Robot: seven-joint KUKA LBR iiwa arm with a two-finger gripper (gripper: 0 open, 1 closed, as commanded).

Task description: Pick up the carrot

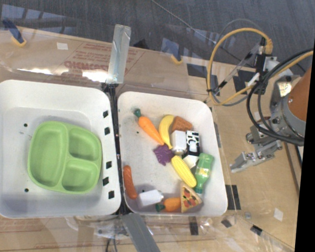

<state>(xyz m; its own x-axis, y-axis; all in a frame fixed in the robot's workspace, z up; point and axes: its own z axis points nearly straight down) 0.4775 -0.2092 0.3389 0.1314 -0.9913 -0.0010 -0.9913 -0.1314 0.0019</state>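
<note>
the task looks barely begun. the carrot (pixel 148 127) lies untouched in the upper left of the right bin (pixel 218 138), green top toward the far corner. the gripper (pixel 254 158) hangs outside that bin, over the bench to its right, well apart from the carrot; i cannot tell how its fingers stand. reach, descent, grasp and lift all remain. a banana (pixel 166 129) lies just beside the carrot, with a purple piece (pixel 163 154) near its tip, so crowding may hinder a grasp. the left bin (pixel 4 102) holds a green plate (pixel 63 156).
</note>
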